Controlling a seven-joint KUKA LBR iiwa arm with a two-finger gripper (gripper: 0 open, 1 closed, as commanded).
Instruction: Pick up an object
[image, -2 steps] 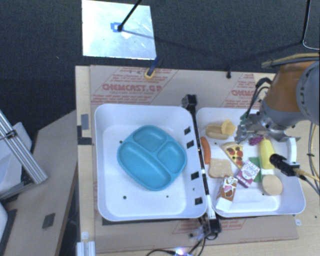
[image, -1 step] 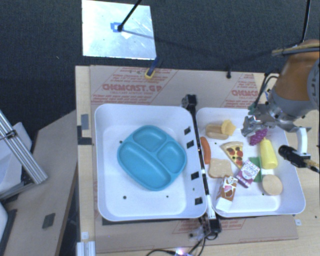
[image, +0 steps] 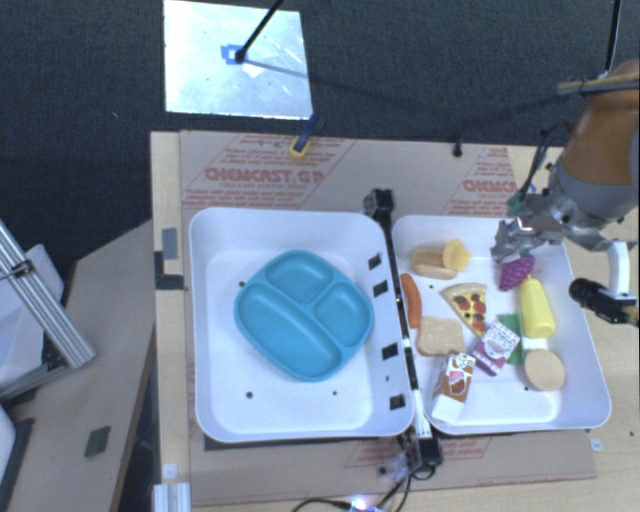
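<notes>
My gripper (image: 516, 240) hangs over the far right part of the right bin (image: 590, 400), on the grey arm with its orange band (image: 605, 135). Directly under it, touching or nearly touching, lies a purple bunch of grapes (image: 516, 271). Whether the grapes are held cannot be seen. Around them in the same bin lie a yellow cob-shaped piece (image: 536, 307), a pizza slice (image: 468, 303), a pale bread roll with a yellow piece (image: 440, 260), a toast slice (image: 438, 336), an orange carrot (image: 411, 300), two small cartons (image: 495, 348) (image: 457, 377) and a round biscuit (image: 545, 370).
The left bin (image: 215, 250) holds a blue divided plate (image: 303, 313). A black clip strip (image: 395, 300) runs along the wall between the bins. A metal sheet (image: 235, 60) lies on the dark floor behind the bench. A black part (image: 600, 297) juts in at the right.
</notes>
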